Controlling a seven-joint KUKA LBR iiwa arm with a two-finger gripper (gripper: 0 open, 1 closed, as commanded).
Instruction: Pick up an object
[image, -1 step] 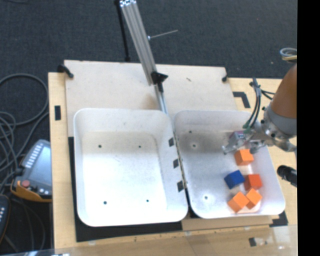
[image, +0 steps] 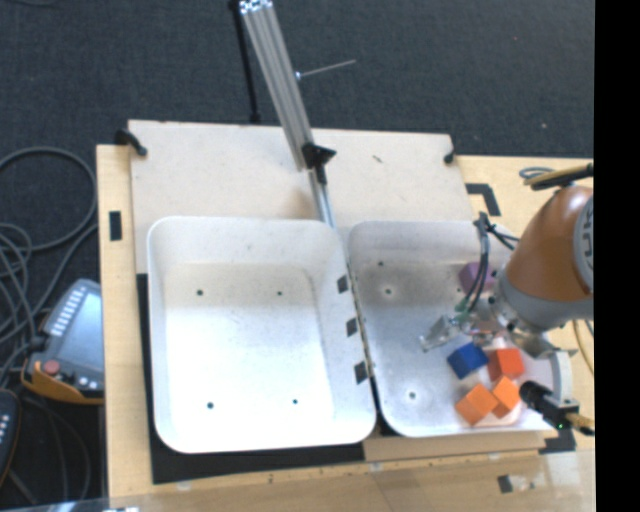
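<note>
In the right bin (image: 400, 280) lie a blue block (image: 466, 360), an orange block (image: 478, 402) near the front rim, a second orange block (image: 507, 362) beside the blue one, and a purple object (image: 469, 273) partly hidden by the arm. My gripper (image: 445, 332) hangs low over the bin just left of the blue block, its metal fingers pointing left. Nothing shows between the fingers. The orange-banded wrist (image: 555, 250) covers the bin's right side.
The left bin (image: 250, 330) sits beside the right one, sharing a middle rim. A slanted aluminium post (image: 285, 90) rises behind the bins. Cables and a handheld pendant (image: 70, 340) lie off the bench at left.
</note>
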